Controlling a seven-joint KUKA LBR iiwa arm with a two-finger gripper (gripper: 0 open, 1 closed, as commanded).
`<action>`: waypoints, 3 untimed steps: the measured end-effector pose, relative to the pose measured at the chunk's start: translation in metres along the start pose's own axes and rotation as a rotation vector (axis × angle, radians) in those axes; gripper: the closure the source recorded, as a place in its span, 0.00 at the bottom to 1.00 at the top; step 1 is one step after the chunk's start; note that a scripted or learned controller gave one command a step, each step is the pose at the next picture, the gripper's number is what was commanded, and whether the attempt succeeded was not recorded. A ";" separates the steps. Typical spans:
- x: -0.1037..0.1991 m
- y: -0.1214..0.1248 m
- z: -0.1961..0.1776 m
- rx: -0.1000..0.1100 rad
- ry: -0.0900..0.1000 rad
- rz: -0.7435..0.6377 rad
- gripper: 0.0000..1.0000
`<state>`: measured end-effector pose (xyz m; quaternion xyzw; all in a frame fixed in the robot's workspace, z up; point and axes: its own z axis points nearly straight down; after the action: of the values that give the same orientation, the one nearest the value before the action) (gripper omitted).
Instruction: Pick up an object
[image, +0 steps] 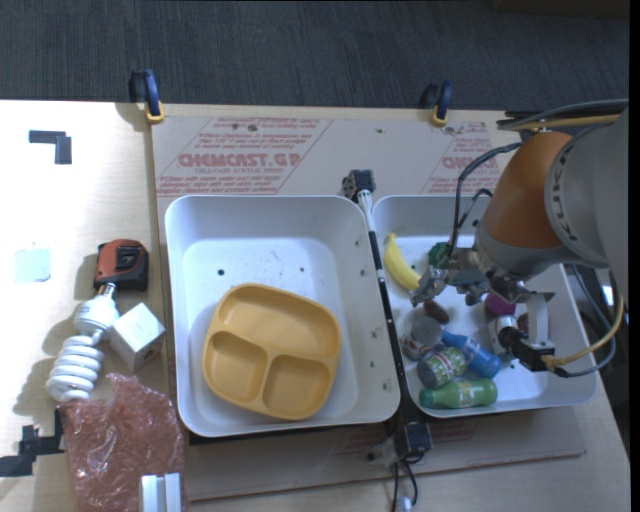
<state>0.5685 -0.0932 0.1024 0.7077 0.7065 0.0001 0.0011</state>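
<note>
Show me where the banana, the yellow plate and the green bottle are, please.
banana (401, 265): camera view, middle of its curved yellow body.
yellow plate (270, 350): camera view, ridge between its compartments.
green bottle (460, 395): camera view, middle of its side.

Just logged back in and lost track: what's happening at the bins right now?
The arm is reaching over the right bin, its hand down among the clutter: a banana, a green bottle and a blue bottle. I can't see anything held yet. The left bin holds a yellow divided plate.
</note>
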 end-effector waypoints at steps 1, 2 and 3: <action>-0.001 0.001 -0.010 -0.002 -0.001 0.001 1.00; -0.001 0.001 -0.010 -0.002 -0.001 0.001 0.00; -0.001 -0.034 0.010 0.002 0.001 0.000 0.00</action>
<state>0.5348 -0.0937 0.0923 0.7076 0.7066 -0.0001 0.0000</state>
